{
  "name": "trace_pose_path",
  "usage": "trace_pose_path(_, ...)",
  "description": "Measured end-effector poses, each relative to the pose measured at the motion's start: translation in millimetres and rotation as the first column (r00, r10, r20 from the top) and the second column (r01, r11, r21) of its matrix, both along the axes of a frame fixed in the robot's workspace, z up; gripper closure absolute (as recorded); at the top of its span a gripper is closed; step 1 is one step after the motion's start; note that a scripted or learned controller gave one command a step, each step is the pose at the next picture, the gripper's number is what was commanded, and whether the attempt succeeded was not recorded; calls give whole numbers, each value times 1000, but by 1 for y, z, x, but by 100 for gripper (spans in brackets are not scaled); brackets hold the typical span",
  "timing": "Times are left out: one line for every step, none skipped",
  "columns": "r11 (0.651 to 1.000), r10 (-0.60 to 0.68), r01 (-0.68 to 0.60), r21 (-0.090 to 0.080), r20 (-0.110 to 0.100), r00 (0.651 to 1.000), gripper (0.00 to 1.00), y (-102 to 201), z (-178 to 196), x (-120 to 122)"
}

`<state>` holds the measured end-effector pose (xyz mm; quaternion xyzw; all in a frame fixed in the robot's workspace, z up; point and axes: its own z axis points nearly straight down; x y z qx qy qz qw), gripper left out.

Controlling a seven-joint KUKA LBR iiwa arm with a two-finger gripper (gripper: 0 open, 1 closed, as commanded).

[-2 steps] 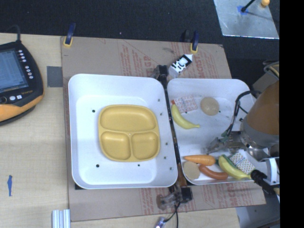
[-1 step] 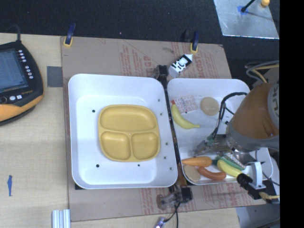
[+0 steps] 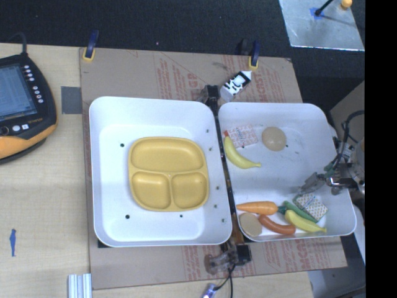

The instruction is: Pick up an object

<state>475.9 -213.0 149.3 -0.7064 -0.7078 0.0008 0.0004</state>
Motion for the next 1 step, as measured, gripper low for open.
trace_pose_path(1000,3,-3,0,0,1000,100,0,10,1)
